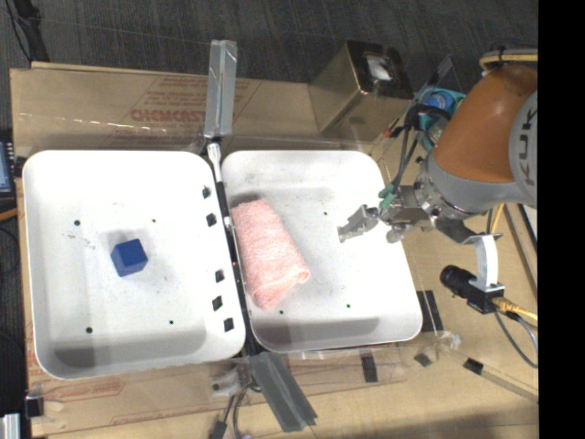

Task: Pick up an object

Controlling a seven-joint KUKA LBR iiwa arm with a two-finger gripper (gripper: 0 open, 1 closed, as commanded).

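Camera view from overhead: the gripper [355, 228] hangs over the right side of the right bin [366, 323], its fingers apart with nothing between them. A rolled pink towel [268, 252] lies along that bin's left side, well apart from the gripper. A small blue cube [130, 256] sits in the left bin [55, 355].

Faint red print — unreadable — on the cardboard sheet [137, 99]; "KU" on the arm [528, 140]
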